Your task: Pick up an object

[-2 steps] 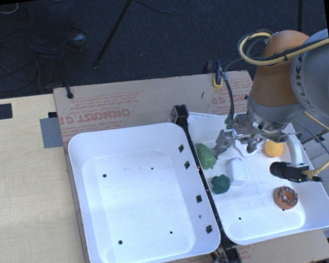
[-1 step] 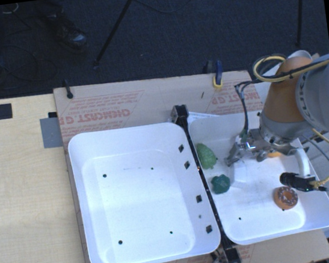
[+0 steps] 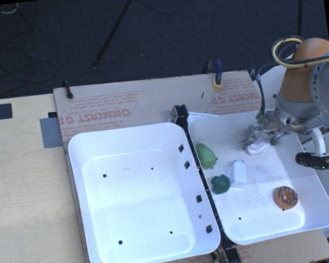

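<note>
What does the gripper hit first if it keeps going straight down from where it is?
Probably bare floor of the right bin. The gripper sits over its upper part; the white block lies lower-left, seemingly off that line, though depth is unclear.

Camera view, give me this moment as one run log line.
hand: over right bin, upper part | held: nothing seen | right bin: light green object, dark green object, white object, brown round object

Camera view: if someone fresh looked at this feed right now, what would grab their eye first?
Probably the arm with its orange band, reaching in from the right, its gripper low over the right bin. Next, that bin's small things: a light green lump by the divider, a darker green one beside a pale white piece, and an orange-brown disc near the front corner.
</note>
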`<state>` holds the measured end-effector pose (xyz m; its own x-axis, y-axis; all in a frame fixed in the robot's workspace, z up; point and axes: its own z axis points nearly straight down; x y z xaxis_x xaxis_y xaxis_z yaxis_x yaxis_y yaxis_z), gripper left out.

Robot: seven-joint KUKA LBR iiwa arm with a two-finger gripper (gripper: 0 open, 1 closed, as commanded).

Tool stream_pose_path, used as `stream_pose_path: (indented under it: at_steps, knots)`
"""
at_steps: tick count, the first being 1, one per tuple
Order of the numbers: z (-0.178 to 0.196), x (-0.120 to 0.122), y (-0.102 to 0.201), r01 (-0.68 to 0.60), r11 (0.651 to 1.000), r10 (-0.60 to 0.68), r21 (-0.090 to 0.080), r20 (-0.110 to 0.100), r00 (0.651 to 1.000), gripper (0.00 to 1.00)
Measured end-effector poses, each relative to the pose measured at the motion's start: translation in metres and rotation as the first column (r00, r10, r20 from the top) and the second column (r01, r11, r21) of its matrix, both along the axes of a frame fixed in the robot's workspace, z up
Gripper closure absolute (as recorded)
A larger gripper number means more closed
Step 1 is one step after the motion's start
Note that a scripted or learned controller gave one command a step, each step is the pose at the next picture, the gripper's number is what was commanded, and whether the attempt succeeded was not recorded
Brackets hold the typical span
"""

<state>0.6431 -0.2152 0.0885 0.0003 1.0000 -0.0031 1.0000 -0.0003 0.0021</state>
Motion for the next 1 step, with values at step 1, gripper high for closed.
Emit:
stream_pose_path:
  at_steps: [1]
  knots:
    - [0.272, -0.0524, 0.0062, -0.001, 1.0, 0.001, -0.003, 0.014, 1.0, 0.0]
